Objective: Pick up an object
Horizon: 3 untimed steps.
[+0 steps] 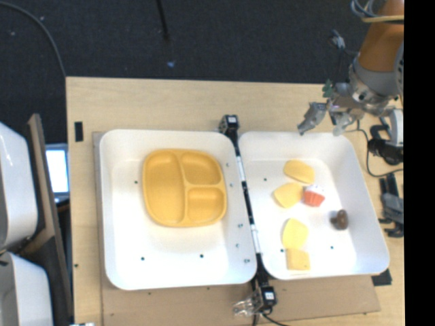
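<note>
Yellow pieces [293, 212] lie in the right bin [353, 253]; the tool [325, 118] hovers behind it, spread wide.

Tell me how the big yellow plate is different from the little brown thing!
The yellow plate is big, flat and split into three sections; the brown thing is tiny, dark and roundish. The plate lies alone in the left bin; the brown thing sits in the right bin among yellow pieces. Both rest in white bins, untouched.

two bins [122, 182], one tray [183, 187] — six food pieces [300, 171]
</note>
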{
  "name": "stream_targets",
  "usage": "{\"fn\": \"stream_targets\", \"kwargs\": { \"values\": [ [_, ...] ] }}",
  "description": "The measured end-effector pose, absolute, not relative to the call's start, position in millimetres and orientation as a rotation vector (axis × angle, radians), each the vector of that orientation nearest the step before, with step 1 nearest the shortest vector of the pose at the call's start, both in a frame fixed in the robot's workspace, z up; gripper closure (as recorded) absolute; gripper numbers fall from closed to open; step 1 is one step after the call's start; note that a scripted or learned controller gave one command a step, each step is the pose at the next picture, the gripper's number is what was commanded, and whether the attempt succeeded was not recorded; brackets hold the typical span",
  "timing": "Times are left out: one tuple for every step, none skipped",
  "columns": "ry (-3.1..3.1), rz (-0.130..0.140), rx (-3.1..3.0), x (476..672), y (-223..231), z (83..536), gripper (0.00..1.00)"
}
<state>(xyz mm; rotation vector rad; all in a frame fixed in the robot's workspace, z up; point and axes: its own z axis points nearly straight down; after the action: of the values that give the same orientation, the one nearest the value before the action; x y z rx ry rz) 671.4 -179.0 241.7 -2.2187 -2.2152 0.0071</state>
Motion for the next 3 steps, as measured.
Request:
{"fn": "stream_targets", "kwargs": {
  "values": [
    [-2.222, -0.001, -2.222, 673.0, -179, 247, 0.00],
    [-2.218, 0.004, -2.221, 671.5, -190, 194, 0.00],
    [-2.220, 0.003, -2.220, 673.0, -188, 151, 0.00]
  ]
}}
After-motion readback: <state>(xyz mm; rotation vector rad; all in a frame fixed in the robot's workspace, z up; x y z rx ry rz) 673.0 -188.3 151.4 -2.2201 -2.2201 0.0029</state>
